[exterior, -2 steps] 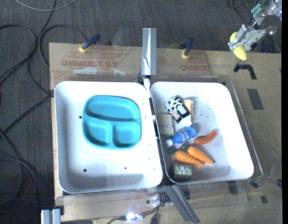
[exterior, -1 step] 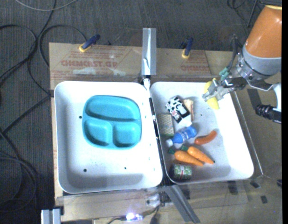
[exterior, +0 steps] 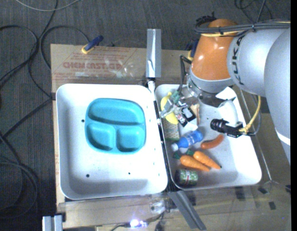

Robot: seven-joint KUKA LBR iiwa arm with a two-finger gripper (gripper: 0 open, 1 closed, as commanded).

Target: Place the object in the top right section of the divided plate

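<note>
**Arm low over the right bin, plate apart in the left**

The blue divided plate (exterior: pixel 116 124) lies in the left bin (exterior: pixel 71 177), well left of the jaws (exterior: pixel 179 108). Whether the jaws are open or closed cannot be told. They sit low in the right bin (exterior: pixel 244 172), over yellow clutter. Just below them lie a water bottle (exterior: pixel 190 140), two carrots (exterior: pixel 200 160), a sausage (exterior: pixel 213 142) and a green can (exterior: pixel 187 177).

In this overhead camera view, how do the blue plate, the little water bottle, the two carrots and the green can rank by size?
Largest to smallest, as they look:
1. Blue plate, by far
2. Two carrots together
3. Water bottle and green can: too close to rank, the bottle partly hidden.
</note>
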